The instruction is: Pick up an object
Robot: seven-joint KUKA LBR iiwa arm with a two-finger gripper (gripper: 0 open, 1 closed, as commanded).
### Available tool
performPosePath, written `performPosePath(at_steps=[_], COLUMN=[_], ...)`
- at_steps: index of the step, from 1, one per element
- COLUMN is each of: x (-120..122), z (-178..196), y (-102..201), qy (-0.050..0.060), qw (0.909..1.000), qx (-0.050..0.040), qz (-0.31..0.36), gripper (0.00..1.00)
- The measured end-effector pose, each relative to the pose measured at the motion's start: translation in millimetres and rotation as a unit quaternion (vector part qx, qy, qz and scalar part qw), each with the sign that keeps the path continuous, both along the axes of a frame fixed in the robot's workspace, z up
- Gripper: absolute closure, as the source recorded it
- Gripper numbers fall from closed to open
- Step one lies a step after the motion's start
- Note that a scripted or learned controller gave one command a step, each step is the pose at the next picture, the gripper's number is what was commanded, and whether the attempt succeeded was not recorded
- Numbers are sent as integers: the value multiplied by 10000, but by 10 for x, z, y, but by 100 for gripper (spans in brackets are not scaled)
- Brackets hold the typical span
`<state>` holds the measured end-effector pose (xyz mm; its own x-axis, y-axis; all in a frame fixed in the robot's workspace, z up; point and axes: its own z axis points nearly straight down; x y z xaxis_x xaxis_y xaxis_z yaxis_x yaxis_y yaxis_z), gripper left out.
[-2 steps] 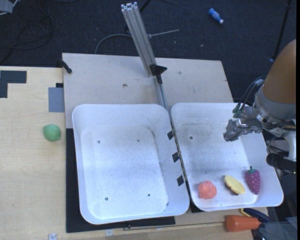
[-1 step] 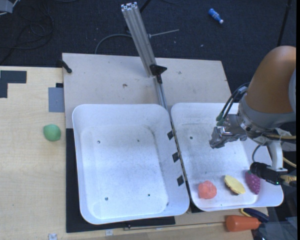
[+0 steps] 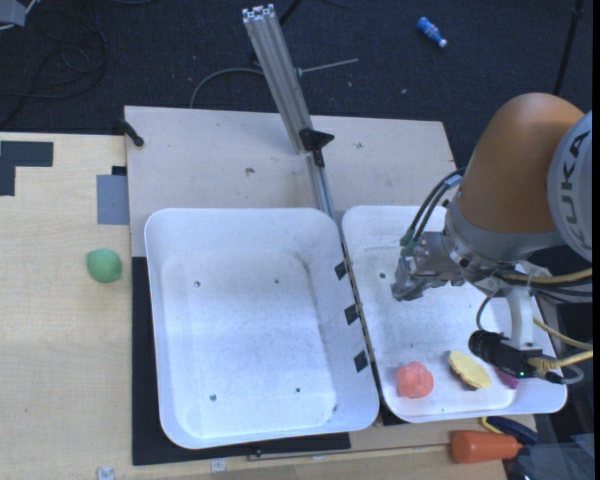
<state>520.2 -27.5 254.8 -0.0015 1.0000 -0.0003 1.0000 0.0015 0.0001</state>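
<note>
In the right bin (image 3: 375,230) lie a red-pink rounded object (image 3: 414,379) and a yellow object (image 3: 469,370), both near the front edge. My gripper (image 3: 408,286) hangs over the middle of this bin, above and behind the two objects, apart from them. The arm's orange band and grey wrist cover the bin's right part. I see nothing held at its tip.
The left bin (image 3: 170,238) sits beside the right one, with black clips along the shared edge. A green ball (image 3: 104,265) lies on the wooden bench to the left. An orange tool (image 3: 485,446) rests below the right bin. A metal rail (image 3: 285,88) slants behind the bins.
</note>
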Motion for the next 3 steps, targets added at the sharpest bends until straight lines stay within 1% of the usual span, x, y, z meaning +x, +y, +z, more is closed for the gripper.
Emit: performPosePath(at_steps=[2, 3], x=[-73, -71], z=[46, 46], y=[1039, 1025], qy=[4, 4], qw=[10000, 10000], qx=[4, 0], qz=[8, -6], gripper=[100, 0])
